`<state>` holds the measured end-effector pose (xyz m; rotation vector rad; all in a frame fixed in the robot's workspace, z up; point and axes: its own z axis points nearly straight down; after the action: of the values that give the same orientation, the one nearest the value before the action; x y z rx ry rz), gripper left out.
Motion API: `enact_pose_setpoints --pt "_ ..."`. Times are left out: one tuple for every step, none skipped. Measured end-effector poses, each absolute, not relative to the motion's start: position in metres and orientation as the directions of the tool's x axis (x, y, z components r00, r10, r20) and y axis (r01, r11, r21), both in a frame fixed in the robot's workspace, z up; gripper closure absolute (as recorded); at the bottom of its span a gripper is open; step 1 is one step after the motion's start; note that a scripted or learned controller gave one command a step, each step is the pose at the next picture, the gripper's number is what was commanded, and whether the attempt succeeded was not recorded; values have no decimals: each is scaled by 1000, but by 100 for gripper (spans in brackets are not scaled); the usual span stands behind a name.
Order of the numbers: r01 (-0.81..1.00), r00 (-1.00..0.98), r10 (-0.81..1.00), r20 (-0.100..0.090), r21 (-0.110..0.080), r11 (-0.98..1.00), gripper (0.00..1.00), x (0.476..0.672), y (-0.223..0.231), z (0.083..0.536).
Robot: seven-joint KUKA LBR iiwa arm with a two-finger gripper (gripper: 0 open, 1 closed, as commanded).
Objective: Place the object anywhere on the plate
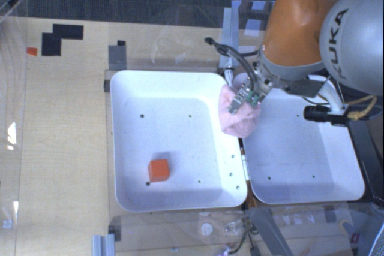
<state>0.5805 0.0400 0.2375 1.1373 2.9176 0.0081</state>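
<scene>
On grey arm (354,39), "KUKA" lettering; fingers (240,104) over pink object (238,118), grip state unclear.

A grey rounded arm casing (354,39) was seen w/ black "KUKA" lettering, up and to the right of the gripper (245,100). An orange band (294,24) was fitted just above the gripper. Black cables (231,57) were looped at its upper left; a green part was noted at the wrist.
</scene>
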Motion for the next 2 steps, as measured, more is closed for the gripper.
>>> enact_pose_setpoints --pt "334 -943 334 -9 6 943 100 592 90 222" --pt "2 -1000 2 -13 5 1000 100 589 115 226"
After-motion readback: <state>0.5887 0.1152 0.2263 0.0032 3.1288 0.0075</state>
